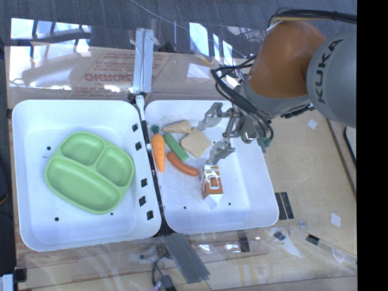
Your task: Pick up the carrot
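The carrot [159, 151] is orange with a green top and lies lengthwise along the left wall of the right bin [251, 202]. My gripper [216, 131] hangs over the middle of that bin, to the right of the carrot and apart from it. Its two fingers [211, 115] stand open with nothing between them. Below the gripper sit a tan bread slice [196, 143] and a small orange carton [211, 182].
A green pickle [174, 145] and an orange-red sausage [182, 165] lie just right of the carrot, with a bread roll [176, 127] behind them. The left bin [30, 211] holds a green divided plate [90, 171]. A metal divider [144, 65] rises between the bins.
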{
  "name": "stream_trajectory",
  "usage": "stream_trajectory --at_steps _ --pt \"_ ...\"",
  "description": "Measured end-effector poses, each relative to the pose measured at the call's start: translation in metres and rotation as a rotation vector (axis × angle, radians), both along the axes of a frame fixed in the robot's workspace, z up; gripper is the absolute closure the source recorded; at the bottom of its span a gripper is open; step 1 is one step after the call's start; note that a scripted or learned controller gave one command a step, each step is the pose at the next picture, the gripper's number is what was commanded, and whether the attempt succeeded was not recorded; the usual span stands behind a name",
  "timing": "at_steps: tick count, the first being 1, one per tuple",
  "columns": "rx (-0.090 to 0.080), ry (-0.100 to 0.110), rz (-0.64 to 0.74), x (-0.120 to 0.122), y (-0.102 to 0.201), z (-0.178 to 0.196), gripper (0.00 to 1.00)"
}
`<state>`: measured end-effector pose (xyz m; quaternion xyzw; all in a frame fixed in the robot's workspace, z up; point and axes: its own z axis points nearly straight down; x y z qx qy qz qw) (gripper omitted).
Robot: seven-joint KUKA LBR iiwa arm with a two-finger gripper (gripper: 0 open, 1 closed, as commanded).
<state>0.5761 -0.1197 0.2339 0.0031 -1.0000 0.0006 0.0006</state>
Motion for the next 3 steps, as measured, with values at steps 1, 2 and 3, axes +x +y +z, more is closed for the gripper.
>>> stream_trajectory --at_steps 1,2,3 --pt "0.004 0.014 -0.065 0.005 0.031 -0.139 0.00" --pt "0.001 -0.001 -0.059 0.010 0.031 -0.122 1.00" --pt "0.003 -0.007 -0.016 -0.051 0.111 -0.038 1.00"
